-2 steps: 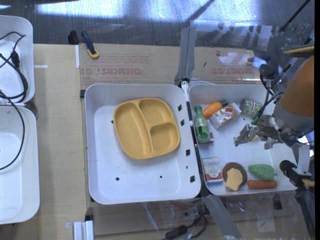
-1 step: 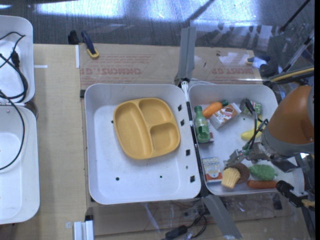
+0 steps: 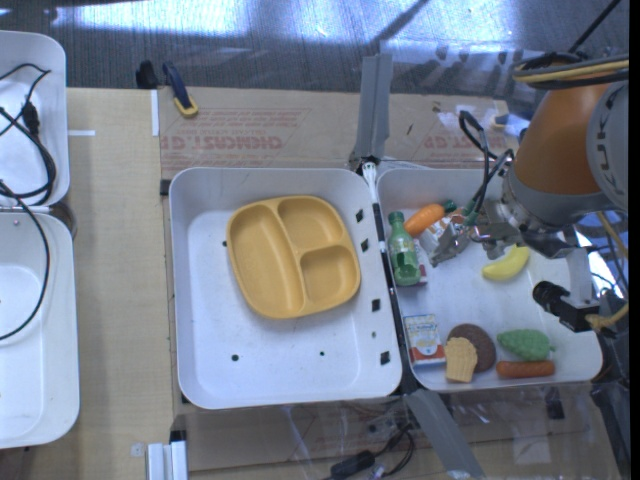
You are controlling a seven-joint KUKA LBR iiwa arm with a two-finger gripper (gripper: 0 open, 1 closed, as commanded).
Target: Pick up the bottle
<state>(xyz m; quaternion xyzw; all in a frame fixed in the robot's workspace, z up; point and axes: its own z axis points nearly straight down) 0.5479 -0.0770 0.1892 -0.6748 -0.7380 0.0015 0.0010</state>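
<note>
A: Start at the left. What's in the left bin [image 3: 200, 268]?

B: A yellow divided plate [image 3: 293, 254], lying flat and a little toward the back. Nothing rests on it. It has no part in this job, so I'd guess it's there as a place to set things down.

A: And across the divider?

B: The right bin [image 3: 560, 313] holds everything else. The bottle [image 3: 403, 249] — green, with a white label — lies on its side at the bin's left wall, cap toward the back. Lying flat and close against the wall like that, it leaves little room on the wall side for a finger.

A: What's around it?

B: A toy carrot [image 3: 428, 215] just behind it, and a small carton [image 3: 424, 336] nearer the front. Then a cracker [image 3: 460, 359] leaning over a dark round cookie [image 3: 478, 343], a green leafy piece [image 3: 524, 343] and an orange sausage-like piece [image 3: 524, 369] at the front right. A banana [image 3: 506, 264] sits mid-bin.

A: The gripper [image 3: 447, 244]?

B: Low over the bin, just to the right of the bottle, between it and the banana. Its metal tips point toward the bottle, but nothing is visibly between them — how wide they stand I can't make out from this angle.

A: So the pick isn't made?

B: I'd judge not; the bottle lies on the bin floor.
</note>
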